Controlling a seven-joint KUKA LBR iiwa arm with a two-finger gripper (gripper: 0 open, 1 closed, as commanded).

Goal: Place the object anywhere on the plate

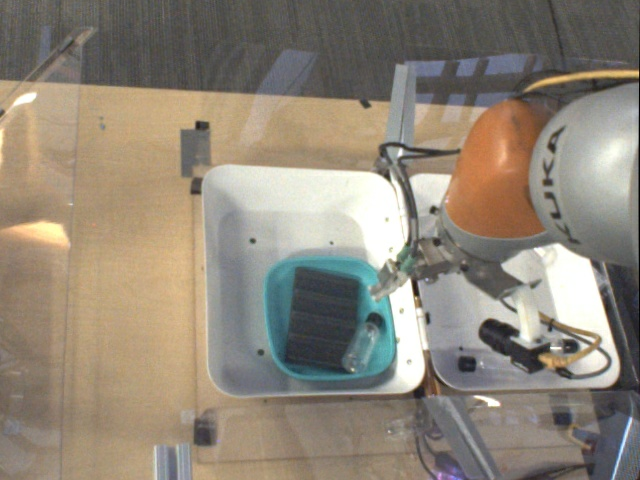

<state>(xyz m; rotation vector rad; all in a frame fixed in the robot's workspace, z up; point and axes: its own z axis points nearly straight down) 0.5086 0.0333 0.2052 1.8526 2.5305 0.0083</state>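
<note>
A teal plate [278, 298] lies in the left bin [240, 228], toward its front right. On the plate rests a dark ridged rectangular block [320, 316]. A small clear bottle [361, 345] lies tilted beside the block, on the plate's lower right part. My gripper [388, 282] hangs over the plate's right rim, just above the bottle and apart from it. Nothing shows between its tips. The orange and grey arm covers much of the right bin.
The right bin [450, 338] sits next to the left one, with the wall between them just under my wrist. A metal post [402, 103] stands behind the bins. Bare white floor fills the left bin's back and left side.
</note>
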